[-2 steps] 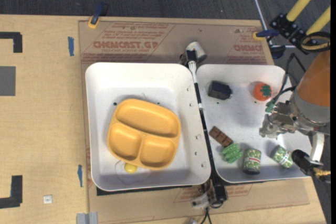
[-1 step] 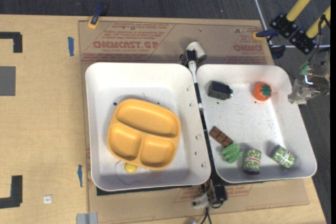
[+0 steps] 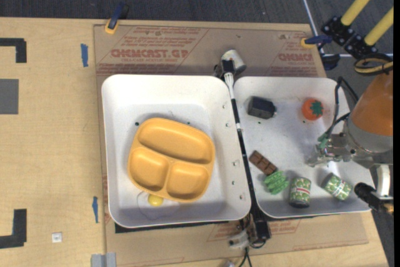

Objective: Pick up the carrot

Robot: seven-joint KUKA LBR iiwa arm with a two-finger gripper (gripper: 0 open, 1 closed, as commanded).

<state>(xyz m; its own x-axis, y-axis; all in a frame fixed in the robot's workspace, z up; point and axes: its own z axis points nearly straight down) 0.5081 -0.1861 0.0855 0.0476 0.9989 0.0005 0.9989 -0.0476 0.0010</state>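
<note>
a cardboard-topped bench (image 3: 50,134) bears two bins. the arm (image 3: 375,115) leans over the right bin's (image 3: 284,134) right edge; gripper (image 3: 328,150) state cannot be told. the carrot (image 3: 312,109) lies upper right, apart.

Cardboard sheet (image 3: 187,47) under the bins: red print "CHEMCAST GP" behind the left bin, upside down. Same red print partly visible behind the right bin. Can labels too small to read.
</note>
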